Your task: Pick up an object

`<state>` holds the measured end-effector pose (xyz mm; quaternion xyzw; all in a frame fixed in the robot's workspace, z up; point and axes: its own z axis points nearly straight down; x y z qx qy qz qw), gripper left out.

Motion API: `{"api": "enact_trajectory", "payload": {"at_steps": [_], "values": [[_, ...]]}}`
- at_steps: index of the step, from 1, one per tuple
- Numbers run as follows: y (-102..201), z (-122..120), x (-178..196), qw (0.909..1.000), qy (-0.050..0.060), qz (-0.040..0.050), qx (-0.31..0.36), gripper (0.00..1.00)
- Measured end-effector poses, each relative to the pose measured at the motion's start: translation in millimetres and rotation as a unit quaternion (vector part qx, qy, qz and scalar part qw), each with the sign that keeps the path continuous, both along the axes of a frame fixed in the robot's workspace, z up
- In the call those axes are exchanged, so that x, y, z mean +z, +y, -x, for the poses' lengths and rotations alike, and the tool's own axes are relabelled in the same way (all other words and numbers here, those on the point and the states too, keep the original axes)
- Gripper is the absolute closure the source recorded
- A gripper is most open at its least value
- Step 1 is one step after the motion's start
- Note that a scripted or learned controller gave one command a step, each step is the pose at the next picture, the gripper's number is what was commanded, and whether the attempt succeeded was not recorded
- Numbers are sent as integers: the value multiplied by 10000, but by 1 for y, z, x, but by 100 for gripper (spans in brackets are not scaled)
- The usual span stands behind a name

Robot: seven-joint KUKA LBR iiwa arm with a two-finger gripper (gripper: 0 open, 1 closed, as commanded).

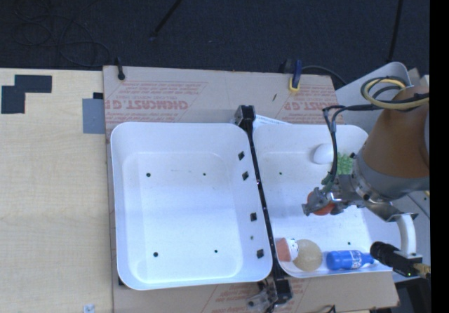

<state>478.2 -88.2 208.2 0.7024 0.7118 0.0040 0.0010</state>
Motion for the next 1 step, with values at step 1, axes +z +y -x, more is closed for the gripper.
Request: {"api": "enact_trajectory", "payload": {"at_steps": [1], "values": [[113,-9,-23,10000,65,-4,-5,100]]}}
